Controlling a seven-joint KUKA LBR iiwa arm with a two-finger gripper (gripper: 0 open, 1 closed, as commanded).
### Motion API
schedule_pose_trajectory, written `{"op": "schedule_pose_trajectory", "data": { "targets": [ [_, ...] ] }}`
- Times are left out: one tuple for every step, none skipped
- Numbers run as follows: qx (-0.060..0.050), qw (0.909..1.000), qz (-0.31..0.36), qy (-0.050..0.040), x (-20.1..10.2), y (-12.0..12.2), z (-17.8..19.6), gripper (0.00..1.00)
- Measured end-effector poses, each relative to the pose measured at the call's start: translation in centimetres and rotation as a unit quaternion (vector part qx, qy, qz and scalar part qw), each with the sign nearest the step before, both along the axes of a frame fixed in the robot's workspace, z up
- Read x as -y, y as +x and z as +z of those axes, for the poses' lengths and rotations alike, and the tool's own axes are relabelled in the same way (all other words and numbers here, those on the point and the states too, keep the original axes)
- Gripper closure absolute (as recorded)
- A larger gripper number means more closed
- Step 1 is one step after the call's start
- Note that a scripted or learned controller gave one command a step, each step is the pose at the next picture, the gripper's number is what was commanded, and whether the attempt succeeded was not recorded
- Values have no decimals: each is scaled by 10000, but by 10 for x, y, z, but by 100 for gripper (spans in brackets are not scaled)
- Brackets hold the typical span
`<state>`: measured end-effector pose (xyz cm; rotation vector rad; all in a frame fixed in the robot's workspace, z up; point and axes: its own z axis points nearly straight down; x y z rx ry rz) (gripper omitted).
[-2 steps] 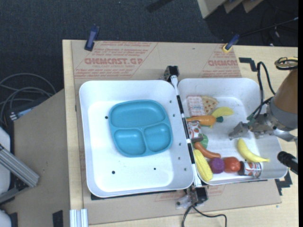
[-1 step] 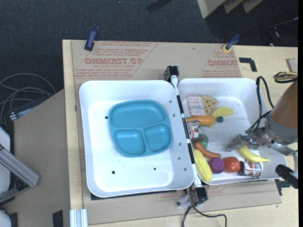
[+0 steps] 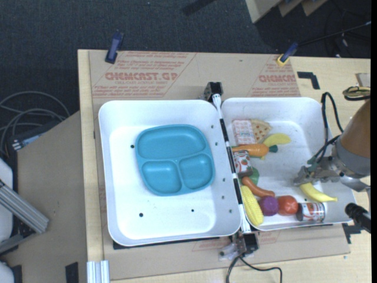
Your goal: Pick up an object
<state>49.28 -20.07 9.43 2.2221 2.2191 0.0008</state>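
The grey two-finger claw (image 3: 311, 174) hangs low in the right white bin (image 3: 294, 106), just above a yellow plastic banana (image 3: 318, 193); its opening I cannot tell.

1. Two shallow white bins sit side by side on the bench: a left bin (image 3: 112, 158) and a right bin (image 3: 294, 108).
2. One blue divided plate (image 3: 174, 158), with three compartments, lies in the left bin.
3. Two yellow bananas are in the right bin: one upper banana (image 3: 277, 139) and one lower banana (image 3: 318, 193).
4. Two orange carrots: one upper carrot (image 3: 254, 150), one lower carrot (image 3: 257, 188).
5. One yellow corn cob (image 3: 252, 205).
6. One purple round piece (image 3: 270, 205).
7. One red tomato-like piece (image 3: 287, 204).
8. One small can (image 3: 312, 211) lying on its side.
9. One flat printed packet (image 3: 246, 131).
10. One small red-and-white carton (image 3: 241, 163).
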Motion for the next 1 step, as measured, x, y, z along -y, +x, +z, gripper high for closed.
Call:
{"op": "schedule_pose_trajectory", "data": {
  "targets": [
    [3,10000,16,3,-69,36,71,100]
  ]
}}
